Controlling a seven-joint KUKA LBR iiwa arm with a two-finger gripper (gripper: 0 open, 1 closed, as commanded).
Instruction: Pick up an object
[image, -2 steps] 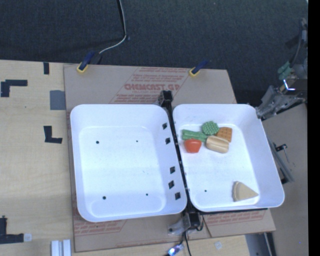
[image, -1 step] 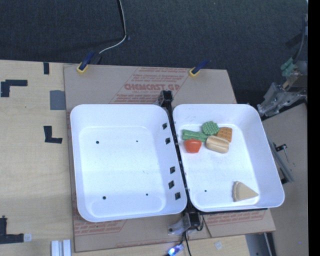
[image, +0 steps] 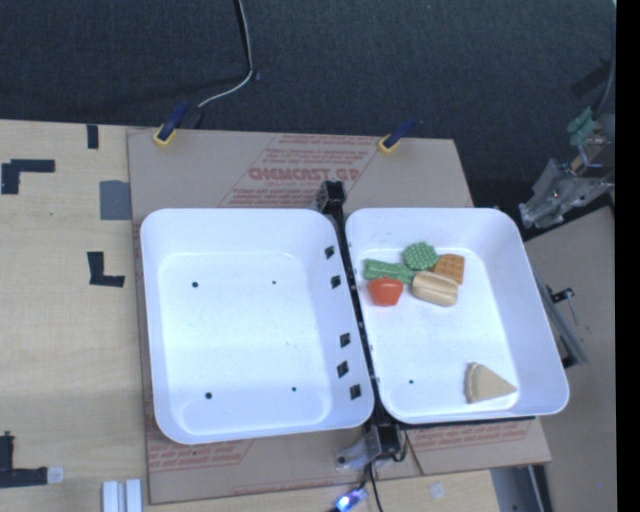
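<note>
I see what may be the claw (image: 568, 185) at the far right edge, over the desk (image: 60, 300) beside the right white bin (image: 500, 300); I cannot tell its state. That bin holds a red tomato (image: 386, 291), green vegetable (image: 400, 263), tan bread roll (image: 435, 288), orange waffle (image: 450, 267), clustered; a beige wedge (image: 487, 383) lies near-right. The left white bin (image: 240, 320) adjoins.

Two white bins, left (image: 160, 300) and right (image: 535, 330): smooth moulded plastic, faintly glossy. Under both, a brown cardboard sheet (image: 290, 170), matt, printed in red. Tabletop (image: 60, 380) of pale wood grain, matt, patched with black tape. In the right bin, toy food of smooth matt plastic: red tomato (image: 386, 291), green leafy piece (image: 405, 262), tan bread roll (image: 435, 288), orange waffle (image: 450, 267), beige wedge (image: 487, 383).
</note>
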